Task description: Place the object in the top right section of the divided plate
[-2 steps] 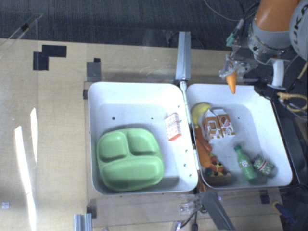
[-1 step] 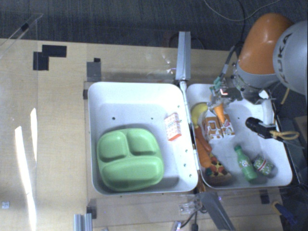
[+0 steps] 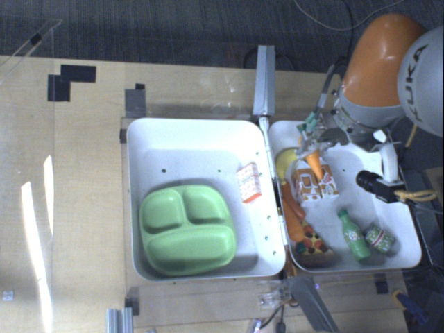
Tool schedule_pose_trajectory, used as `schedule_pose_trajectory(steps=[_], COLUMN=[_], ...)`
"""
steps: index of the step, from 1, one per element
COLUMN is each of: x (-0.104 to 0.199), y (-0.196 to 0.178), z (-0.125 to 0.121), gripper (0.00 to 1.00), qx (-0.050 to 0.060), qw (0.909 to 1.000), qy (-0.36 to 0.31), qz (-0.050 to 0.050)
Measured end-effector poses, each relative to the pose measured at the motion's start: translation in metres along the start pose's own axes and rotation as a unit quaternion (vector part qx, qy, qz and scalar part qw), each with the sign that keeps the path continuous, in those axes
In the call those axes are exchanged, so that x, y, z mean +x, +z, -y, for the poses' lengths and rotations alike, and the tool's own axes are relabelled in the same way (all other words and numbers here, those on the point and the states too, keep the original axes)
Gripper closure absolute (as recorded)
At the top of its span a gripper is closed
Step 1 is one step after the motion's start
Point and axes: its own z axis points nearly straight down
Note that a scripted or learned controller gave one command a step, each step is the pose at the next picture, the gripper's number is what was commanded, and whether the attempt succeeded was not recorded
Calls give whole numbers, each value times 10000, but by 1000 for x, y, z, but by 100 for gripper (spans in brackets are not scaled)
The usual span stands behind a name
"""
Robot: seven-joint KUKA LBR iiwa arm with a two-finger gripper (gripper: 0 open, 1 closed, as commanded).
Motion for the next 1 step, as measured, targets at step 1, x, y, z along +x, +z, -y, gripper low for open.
schedule_pose_trajectory(steps=[1], x=[48], y=[46], z=[81], gripper=[100], qx=[18], qw=[9999], qy=[-128], qz=[-3])
